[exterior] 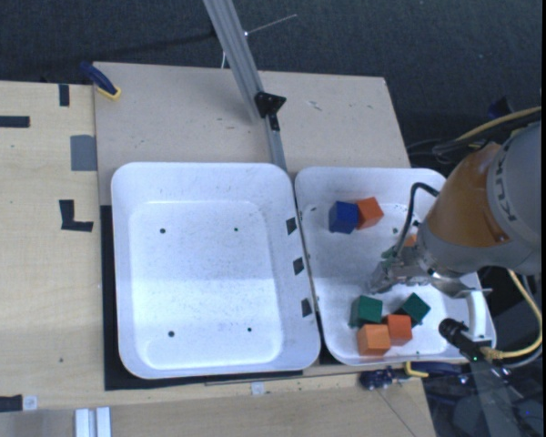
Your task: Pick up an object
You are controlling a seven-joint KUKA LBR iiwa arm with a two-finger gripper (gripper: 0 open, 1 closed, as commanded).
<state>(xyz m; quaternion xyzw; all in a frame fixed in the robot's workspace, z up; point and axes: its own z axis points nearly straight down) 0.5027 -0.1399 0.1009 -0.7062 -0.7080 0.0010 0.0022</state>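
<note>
end effector [379, 283] above upright green block [366, 310] in right bin [320, 244].

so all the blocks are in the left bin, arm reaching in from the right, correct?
No, the blocks sit in the right bin, not the left: a blue block beside an orange block up top, and green and orange ones near the gripper. The camera view shows it.

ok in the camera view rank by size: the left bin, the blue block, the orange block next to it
1. left bin, by far the largest
2. blue block and orange block: look alike in size, so no ranking between them
</note>
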